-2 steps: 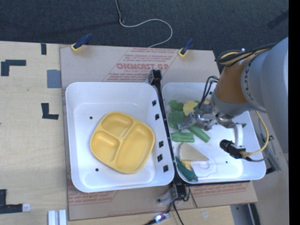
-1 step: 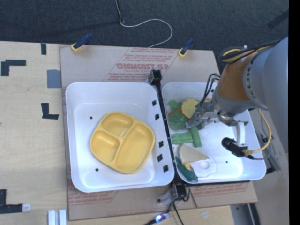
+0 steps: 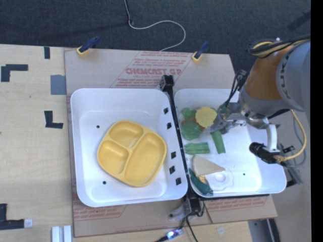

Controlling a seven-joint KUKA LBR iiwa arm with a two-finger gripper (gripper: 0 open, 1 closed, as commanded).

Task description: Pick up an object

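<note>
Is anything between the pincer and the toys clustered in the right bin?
Nothing visible does. The pincer sits right at the cluster, beside the yellow round piece and above the dark green stick.

The arm [image 3: 290, 79] is grey, thick and rounded, with 1 orange band [image 3: 262, 77] above the wrist. Yellow and black cables [image 3: 298, 135] run beside it.
</note>
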